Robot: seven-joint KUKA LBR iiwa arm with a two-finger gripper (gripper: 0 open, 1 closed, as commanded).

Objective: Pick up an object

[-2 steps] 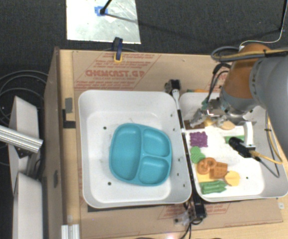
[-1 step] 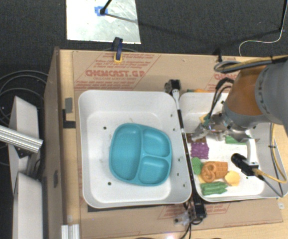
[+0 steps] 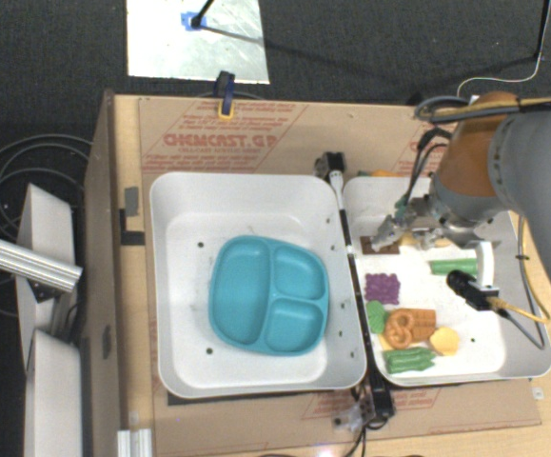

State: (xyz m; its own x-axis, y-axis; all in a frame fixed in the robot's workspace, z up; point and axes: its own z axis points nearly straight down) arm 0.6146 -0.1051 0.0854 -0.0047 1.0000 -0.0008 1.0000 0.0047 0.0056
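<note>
progress looks early: gripper [image 3: 396, 232] hangs low over the right bin's [image 3: 521, 362] upper left, and i cannot tell how its jaws stand or that anything is held. toys lie near below it: purple grapes [image 3: 382, 285], pretzel [image 3: 407, 326], green pod [image 3: 408, 359]. left bin [image 3: 182, 208] holds a blue tray [image 3: 267, 294]. cardboard [image 3: 256, 127] reads roughly "chemcast gp".
</note>
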